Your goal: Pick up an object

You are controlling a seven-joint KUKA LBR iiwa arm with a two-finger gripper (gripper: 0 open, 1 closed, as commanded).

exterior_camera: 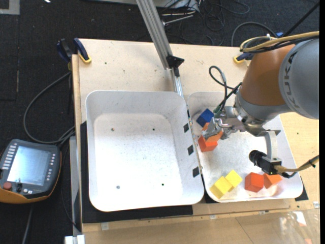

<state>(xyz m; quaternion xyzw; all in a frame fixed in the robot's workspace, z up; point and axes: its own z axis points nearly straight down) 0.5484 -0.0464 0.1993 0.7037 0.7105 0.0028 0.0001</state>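
My gripper [215, 130] is over the left part of the right bin [289, 151], close to the divider between the bins. An orange block [207, 143] sits between its fingers, tilted, with its upper part in the grip and its lower part showing below. A blue block [205, 117] lies just behind and left of the gripper, apart from it. Two yellow blocks [227, 182] lie touching near the bin's front edge. A red-orange block [254, 182] and a smaller orange piece [273, 180] lie at the front right.
The left bin [101, 136] stands beside the right one. A slanted metal pole [155, 27] rises from the bench behind the bins. A black camera part [259, 159] hangs off the arm over the right bin. A teach pendant [28, 169] lies off the bench at left.
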